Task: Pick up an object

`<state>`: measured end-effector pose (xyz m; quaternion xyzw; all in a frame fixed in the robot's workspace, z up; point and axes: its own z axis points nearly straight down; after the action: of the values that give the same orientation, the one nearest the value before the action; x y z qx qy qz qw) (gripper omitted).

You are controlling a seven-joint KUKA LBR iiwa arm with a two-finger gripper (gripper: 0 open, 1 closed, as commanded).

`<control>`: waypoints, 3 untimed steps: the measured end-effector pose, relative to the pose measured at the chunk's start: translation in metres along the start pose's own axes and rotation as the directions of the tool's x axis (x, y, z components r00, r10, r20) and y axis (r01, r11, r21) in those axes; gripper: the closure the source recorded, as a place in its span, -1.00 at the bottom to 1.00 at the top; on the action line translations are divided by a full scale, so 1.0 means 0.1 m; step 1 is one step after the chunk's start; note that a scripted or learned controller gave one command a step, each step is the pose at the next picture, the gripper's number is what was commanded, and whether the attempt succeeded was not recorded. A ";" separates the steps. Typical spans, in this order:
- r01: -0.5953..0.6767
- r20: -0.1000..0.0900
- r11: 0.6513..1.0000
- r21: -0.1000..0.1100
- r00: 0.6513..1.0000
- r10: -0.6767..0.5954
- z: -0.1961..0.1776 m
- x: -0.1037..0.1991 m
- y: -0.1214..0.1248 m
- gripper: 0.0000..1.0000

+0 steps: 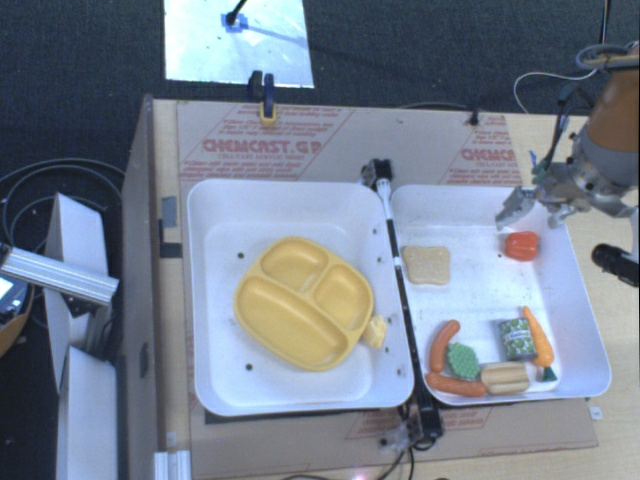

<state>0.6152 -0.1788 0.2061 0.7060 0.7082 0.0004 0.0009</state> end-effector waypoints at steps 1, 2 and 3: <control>-0.001 0.001 1.000 0.000 1.000 0.001 0.38 -0.24 0.27 -1.00; 0.001 0.006 1.000 -0.015 1.000 -0.001 0.89 -0.27 0.23 -1.00; -0.001 0.001 1.000 -0.002 1.000 0.001 1.21 -0.28 0.19 -1.00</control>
<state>0.6342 -0.2066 0.0852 0.7065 0.7077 0.0006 0.0018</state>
